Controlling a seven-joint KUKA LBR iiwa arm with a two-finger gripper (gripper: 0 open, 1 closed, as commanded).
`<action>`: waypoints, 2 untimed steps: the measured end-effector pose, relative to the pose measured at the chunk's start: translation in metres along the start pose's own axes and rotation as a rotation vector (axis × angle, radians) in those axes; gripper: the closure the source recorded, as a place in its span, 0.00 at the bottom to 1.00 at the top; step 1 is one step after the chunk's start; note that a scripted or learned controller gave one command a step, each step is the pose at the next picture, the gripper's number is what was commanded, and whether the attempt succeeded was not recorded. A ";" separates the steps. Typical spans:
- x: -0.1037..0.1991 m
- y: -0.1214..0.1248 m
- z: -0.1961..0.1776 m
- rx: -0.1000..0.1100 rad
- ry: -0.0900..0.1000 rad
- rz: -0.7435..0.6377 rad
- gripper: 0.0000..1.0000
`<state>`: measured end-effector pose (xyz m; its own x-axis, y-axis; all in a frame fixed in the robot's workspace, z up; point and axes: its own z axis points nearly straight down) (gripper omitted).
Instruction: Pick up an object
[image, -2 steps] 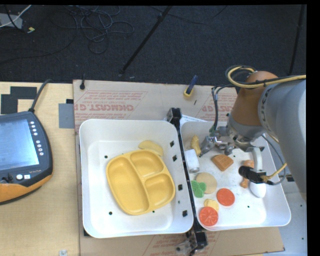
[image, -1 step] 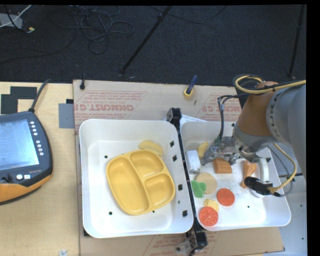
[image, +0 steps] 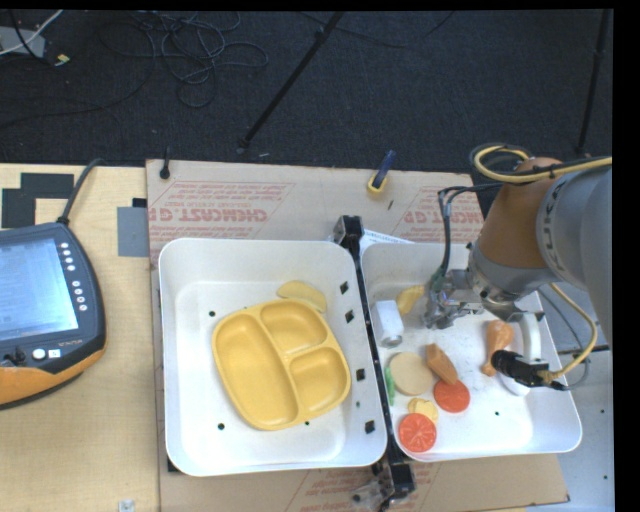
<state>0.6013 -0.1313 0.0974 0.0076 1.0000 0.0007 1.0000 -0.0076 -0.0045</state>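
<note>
My gripper (image: 438, 308) hangs low over the back of the right bin (image: 545, 430), with the arm reaching in from the right. Just left of it lie a small yellow piece (image: 410, 298) and a white cylinder (image: 387, 322). Nearer the front are a tan round disc (image: 408, 373), an orange carrot-like piece (image: 440, 362), a red disc (image: 452, 397) and an orange-red slice (image: 417, 432). Another orange piece (image: 498, 338) lies to the gripper's right. I see nothing held in the gripper.
The left bin (image: 190, 300) holds a yellow divided tray (image: 280, 362) with a pale yellow piece (image: 303, 293) at its far edge. A black divider (image: 362, 320) separates the bins. A tablet (image: 40, 300) lies at the far left of the bench.
</note>
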 end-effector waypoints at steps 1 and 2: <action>0.169 -0.023 -0.095 -0.008 0.004 -0.020 1.00; 0.152 -0.024 -0.273 -0.018 0.000 -0.008 1.00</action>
<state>0.5792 0.0210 0.3704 -0.0004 1.0000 0.0006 0.9999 0.0004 0.0132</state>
